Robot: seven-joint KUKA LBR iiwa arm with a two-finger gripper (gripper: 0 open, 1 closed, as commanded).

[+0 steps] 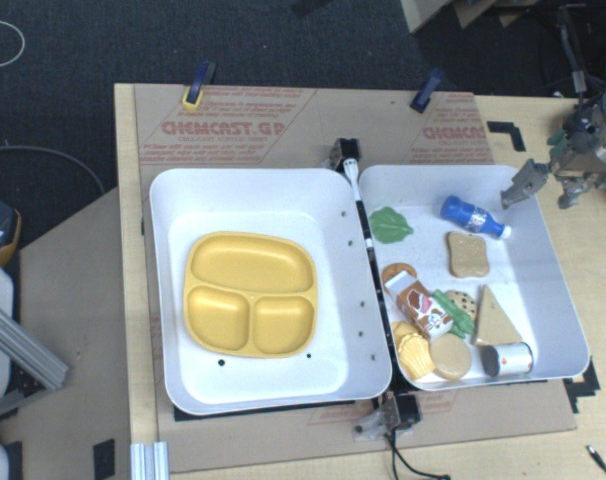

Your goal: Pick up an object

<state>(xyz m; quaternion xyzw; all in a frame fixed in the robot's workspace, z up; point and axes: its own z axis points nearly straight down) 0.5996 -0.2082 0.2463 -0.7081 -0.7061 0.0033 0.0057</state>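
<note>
The arm comes in from the right edge, its end held above the far right corner of the right bin (573, 338), with the gripper (543, 190) just outside and over that bin's upper right rim. Its two grey fingers (521, 186) are spread apart, one toward the bin and one further right, and nothing sits between them. Near the leading finger lies a blue bottle (473, 217), close but apart from it. Further into the bin are a green leaf-shaped piece (391, 225), a tan slice of bread (468, 256), a tan wedge (493, 318), a silver can (509, 359), and a cluster of small food items (428, 323) by the near left corner. The left bin (173, 228) holds a yellow divided tray (250, 293). Both bins rest on a brown board (243, 128) over dark carpet (83, 28)
</note>
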